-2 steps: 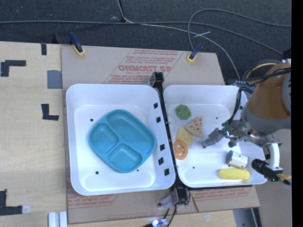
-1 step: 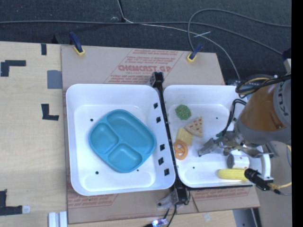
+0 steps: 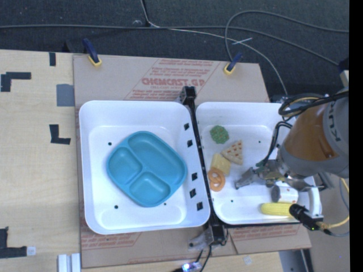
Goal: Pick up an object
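In the right bin (image 3: pixel 249 113) lie a green leafy piece (image 3: pixel 219 134), a tan triangular cracker (image 3: pixel 233 152), a yellow block (image 3: pixel 220 164), an orange pretzel ring (image 3: pixel 215 180) and a yellow banana-like piece (image 3: pixel 275 209). My gripper (image 3: pixel 260 186) hangs low over the bin's right half, just above the yellow piece and to the right of the pretzel. It is open, its fingers (image 3: pixel 245 180) spread apart with nothing between them.
The left bin (image 3: pixel 91 152) holds a blue divided plate (image 3: pixel 146 168). A black divider (image 3: pixel 195 152) runs between the bins. The bins rest on a cardboard sheet (image 3: pixel 164 78) held by clamps, and cables cross the dark floor behind.
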Action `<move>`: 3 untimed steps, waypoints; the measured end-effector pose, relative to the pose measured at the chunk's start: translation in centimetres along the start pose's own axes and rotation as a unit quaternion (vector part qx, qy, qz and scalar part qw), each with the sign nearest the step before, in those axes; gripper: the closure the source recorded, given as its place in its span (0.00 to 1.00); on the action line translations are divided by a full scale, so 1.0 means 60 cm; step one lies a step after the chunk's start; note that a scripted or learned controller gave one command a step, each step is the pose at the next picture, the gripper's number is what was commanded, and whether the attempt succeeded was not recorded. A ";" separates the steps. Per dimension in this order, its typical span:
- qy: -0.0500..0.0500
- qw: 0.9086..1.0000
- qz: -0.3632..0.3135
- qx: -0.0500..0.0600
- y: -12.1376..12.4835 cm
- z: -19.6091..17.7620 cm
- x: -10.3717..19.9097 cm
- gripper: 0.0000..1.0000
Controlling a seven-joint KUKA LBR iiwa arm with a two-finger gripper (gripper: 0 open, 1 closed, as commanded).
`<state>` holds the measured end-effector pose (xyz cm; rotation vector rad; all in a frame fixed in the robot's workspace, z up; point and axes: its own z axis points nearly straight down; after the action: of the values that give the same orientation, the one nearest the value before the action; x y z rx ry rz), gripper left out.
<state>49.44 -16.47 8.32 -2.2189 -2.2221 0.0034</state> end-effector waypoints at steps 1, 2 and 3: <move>0.000 1.000 0.000 0.000 0.001 -0.015 -0.001 1.00; 0.000 1.000 0.000 0.000 0.000 -0.081 -0.005 1.00; 0.000 1.000 -0.001 -0.001 0.005 -0.167 0.005 1.00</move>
<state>49.79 -16.18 18.36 -2.2191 -2.2248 -0.0001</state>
